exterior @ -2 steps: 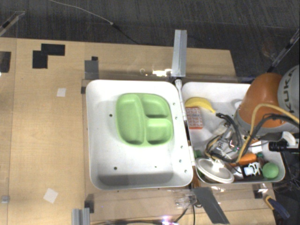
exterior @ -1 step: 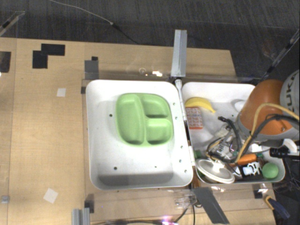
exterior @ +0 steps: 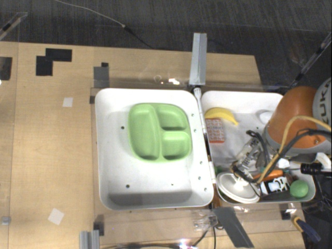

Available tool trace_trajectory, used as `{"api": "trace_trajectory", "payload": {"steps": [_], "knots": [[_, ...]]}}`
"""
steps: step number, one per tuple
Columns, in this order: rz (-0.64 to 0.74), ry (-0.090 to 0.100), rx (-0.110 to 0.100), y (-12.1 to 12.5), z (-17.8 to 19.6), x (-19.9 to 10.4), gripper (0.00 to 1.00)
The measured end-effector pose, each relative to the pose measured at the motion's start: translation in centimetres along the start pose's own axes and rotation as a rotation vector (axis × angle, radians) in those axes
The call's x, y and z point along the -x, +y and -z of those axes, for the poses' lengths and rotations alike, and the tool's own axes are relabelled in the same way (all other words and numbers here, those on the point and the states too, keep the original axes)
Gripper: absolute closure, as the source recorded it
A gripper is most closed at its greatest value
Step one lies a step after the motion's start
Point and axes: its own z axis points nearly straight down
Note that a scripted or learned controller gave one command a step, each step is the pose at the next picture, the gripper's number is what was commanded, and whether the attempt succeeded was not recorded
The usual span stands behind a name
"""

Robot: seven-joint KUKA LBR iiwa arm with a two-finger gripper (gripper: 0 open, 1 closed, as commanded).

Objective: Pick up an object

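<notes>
Robot lab: my arm [exterior: 303, 113] over a plywood bench [exterior: 46, 154] with two white bins [exterior: 111, 139], loose cables [exterior: 78, 7], dark carpet [exterior: 155, 9].

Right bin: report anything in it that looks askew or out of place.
The white bowl in the right bin sits tipped against the near-left corner, its rim riding up on the bin's wall rather than lying flat. The banana, green ball and the green tray in the left bin look settled.

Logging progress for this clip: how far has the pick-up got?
Nothing looks picked yet. The gripper is down in the right bin, just above the white bowl, with the banana, the card and the green ball lying around it. I can't see anything between its fingers. Grasping and lifting remain. The green tray sits untouched in the left bin.
</notes>
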Motion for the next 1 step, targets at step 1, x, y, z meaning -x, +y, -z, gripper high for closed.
{"api": "trace_trajectory", "payload": {"steps": [1], "knots": [[-0.001, -0.011, 0.002, -0.03, 0.19, 0.33, 0.00]]}}
